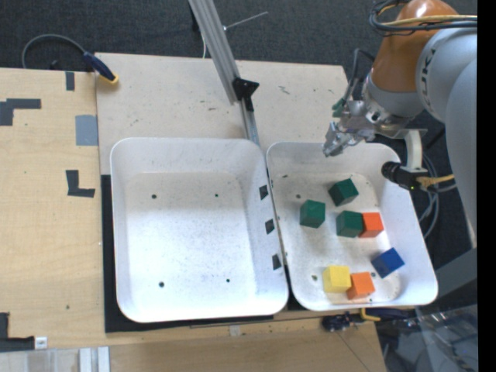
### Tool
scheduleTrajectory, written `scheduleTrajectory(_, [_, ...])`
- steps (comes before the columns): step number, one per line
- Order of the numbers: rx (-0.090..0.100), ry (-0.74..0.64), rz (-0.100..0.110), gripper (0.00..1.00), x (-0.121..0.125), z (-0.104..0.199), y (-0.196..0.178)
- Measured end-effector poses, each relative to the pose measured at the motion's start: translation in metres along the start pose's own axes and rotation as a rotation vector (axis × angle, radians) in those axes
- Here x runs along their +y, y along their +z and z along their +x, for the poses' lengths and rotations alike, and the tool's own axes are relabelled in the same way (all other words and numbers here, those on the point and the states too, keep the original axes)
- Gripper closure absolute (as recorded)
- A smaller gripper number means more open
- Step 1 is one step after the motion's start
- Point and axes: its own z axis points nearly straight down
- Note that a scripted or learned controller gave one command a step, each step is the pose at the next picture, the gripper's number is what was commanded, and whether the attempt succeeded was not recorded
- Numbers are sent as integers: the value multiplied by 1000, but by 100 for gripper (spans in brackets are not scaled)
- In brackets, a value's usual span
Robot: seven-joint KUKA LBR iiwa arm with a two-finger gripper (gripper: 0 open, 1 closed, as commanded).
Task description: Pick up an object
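My gripper [336, 146] hangs over the far edge of the right bin [298, 157], above its back wall, with nothing visibly between its tips. In that bin lie three green cubes [342, 191], [312, 213], [349, 224]. An orange cube [373, 223] touches the third green one on its right. Nearer the front sit a blue cube [387, 261], a yellow cube [336, 278] and a second orange cube [361, 284] beside the yellow one. The closest block to the gripper is the rear green cube, a short way toward the front.
The left bin [124, 208] stands beside the right one, its white floor speckled with dark dots. A slanted metal rail [221, 49] runs from the top down to the gap between the bins. A blue and yellow clip [101, 67] lies on the bench at far left.
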Motion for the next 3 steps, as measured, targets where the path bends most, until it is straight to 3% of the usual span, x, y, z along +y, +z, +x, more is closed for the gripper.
scheduleTrajectory(2, [3,-5,4,100,8,106,-28])
scheduleTrajectory(3, [2,-5,8,100,8,161,-17])
